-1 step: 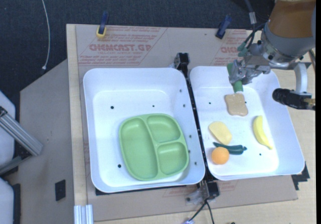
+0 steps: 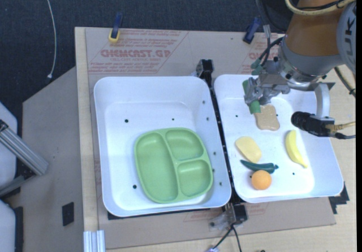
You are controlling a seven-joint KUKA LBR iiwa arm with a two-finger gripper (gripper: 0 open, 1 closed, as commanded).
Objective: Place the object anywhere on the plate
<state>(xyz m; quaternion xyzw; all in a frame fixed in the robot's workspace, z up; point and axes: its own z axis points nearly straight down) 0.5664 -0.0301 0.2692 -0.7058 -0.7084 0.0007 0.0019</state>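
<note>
Surface (image 2: pixel 85 132): I see a brown board carrying two shallow white bins side by side, so that I have a source side and a target side within one reach.
Arm (image 2: pixel 317 19): it comes in from the right, grey with its orange band, and hangs over the far part of the right bin; I judge it is placed there to work on the piece below it.
Left bin (image 2: pixel 113 98): it holds just the plate, near its front.
Right bin (image 2: pixel 328 183): it holds the loose food pieces, all well apart from the plate.
Plate (image 2: pixel 172 163): pale green, three compartments, lying flat and slightly turned.
Gripper (image 2: pixel 257 101): it points down at the far edge of the tan piece; I cannot tell how far apart the fingers stand or whether they grip anything.
Bread slice (image 2: pixel 267 118): I take this as the task's thing, since the gripper is just above it. It looks tan, flat, rounded at its corners, resting on the bin floor.
Banana (image 2: pixel 296 148): yellow, near the right wall.
Yellow piece (image 2: pixel 248 148): pale, rounded, mid-bin.
Orange (image 2: pixel 261 180): small, beside a dark green pepper (image 2: pixel 259 165).
</note>
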